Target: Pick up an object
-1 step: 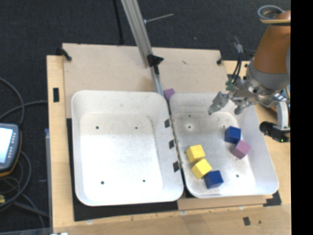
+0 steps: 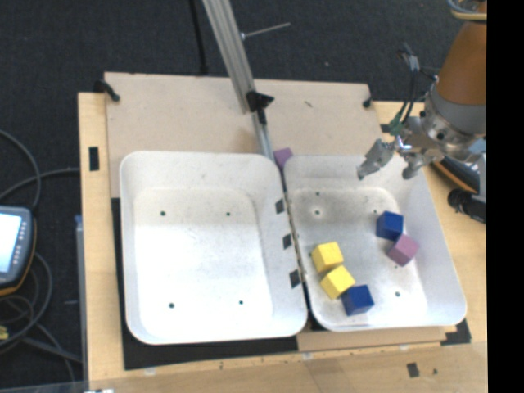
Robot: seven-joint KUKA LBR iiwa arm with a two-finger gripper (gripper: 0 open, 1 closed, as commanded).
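Camera view: pincer [image 2: 391,160] hung open and held nothing over the right bin's [image 2: 442,297] far rim. 5 blocks lay below, the blue block [image 2: 390,223] nearest; bare floor separated them from the walls.

A robotics lab, by the look: plywood table [image 2: 205,109] on dark carpet [image 2: 49,47], two white bins [image 2: 205,244] side by side, aluminium camera mast [image 2: 229,39], loose cables [image 2: 24,170], handheld control screen [image 2: 12,248] at left.
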